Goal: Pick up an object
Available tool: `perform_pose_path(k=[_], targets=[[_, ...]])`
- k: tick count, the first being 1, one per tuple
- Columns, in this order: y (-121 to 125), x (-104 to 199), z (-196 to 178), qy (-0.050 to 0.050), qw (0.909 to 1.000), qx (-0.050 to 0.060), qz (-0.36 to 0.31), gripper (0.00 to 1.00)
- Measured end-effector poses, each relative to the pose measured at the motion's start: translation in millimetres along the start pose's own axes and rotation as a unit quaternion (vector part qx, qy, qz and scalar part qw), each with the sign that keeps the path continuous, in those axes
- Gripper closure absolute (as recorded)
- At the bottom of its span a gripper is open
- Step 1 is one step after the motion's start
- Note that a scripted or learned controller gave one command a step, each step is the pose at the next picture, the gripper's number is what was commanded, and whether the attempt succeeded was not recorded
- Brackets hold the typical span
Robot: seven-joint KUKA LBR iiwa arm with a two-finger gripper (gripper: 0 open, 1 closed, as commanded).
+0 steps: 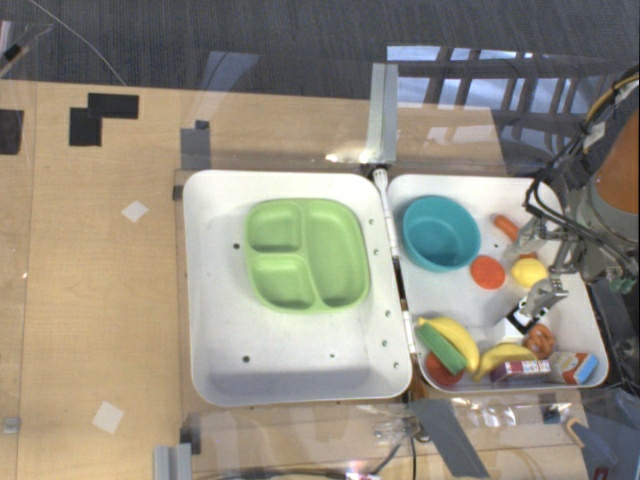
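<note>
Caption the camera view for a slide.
Hand poised over toy food in the right bin; green divided plate in the left bin.

- The bench (90, 298) left of the gripper (535, 306) looks like pale wood, matt, with a faint grain.
- Both white bins (215, 368) seem smooth plastic with a soft sheen.
- The green divided plate (305, 255), far to the gripper's left, is smooth plastic, slightly glossy.
- The teal bowl (440, 233), nearer, looks like glossy plastic.
- The banana (455, 338) below-left appears shiny plastic.
</note>
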State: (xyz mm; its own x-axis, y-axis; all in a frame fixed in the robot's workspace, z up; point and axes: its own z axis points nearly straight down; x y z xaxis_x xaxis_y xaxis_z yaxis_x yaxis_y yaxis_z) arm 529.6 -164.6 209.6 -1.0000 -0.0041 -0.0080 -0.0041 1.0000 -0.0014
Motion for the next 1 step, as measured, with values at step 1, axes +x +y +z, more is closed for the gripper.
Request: perform_pose_path(k=[1], targets=[[45.3, -62.0, 94.9, 0.004, 0.9999, -0.003, -0.013, 0.0]])
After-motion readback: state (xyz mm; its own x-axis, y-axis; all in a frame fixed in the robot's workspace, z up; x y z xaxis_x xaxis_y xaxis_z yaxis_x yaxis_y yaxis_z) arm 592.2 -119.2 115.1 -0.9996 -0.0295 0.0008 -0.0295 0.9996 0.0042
